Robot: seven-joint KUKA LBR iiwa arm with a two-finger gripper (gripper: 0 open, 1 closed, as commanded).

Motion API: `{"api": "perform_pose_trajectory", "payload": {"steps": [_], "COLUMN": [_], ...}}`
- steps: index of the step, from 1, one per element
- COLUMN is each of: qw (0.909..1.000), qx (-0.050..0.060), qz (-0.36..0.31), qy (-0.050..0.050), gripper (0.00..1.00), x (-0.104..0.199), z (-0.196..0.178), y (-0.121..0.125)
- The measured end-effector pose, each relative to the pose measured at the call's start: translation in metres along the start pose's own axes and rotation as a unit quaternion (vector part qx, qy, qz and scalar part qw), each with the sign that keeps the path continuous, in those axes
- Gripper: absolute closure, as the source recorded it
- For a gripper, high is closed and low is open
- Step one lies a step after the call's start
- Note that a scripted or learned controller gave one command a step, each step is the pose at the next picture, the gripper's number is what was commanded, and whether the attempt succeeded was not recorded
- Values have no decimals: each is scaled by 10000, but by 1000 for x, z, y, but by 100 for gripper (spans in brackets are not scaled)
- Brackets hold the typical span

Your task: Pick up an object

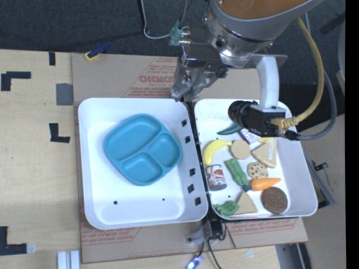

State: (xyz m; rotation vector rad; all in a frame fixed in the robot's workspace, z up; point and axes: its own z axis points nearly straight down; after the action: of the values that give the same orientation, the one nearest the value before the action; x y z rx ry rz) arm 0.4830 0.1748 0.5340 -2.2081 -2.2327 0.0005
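My gripper [184, 92] hangs high over the back rim where the two white bins meet, and I see nothing in it. In the left bin [92, 167] lies a blue divided plate [143, 149]. The right bin [297, 167] holds a heap of toy food: a yellow banana [216, 149], a green pickle [236, 171], a small can [216, 177], a speckled cookie [257, 169], an orange carrot [265, 184], a brown round patty [275, 199] and a green leafy piece [227, 208]. All of these lie nearer the front than the gripper.
A black cylinder [249, 116] on the arm, with a white bracket [269, 86], hangs over the back of the right bin and hides part of the food. A yellow hose [317, 102] loops at the right. The bins rest on cardboard [123, 74].
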Motion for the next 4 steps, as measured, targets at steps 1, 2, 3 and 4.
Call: {"api": "perform_pose_trajectory", "payload": {"steps": [1, 2, 3, 4], "qw": [10000, 9999, 9999, 9999], "qx": [1, 87, -89, 79], "qz": [16, 49, 42, 51], "qy": [-1, -49, 37, -47], "gripper": [100, 100, 100, 100], "x": [62, 57, 58, 58], "z": [0, 217, 1, 165], "y": [1, -1, 1, 0]}}
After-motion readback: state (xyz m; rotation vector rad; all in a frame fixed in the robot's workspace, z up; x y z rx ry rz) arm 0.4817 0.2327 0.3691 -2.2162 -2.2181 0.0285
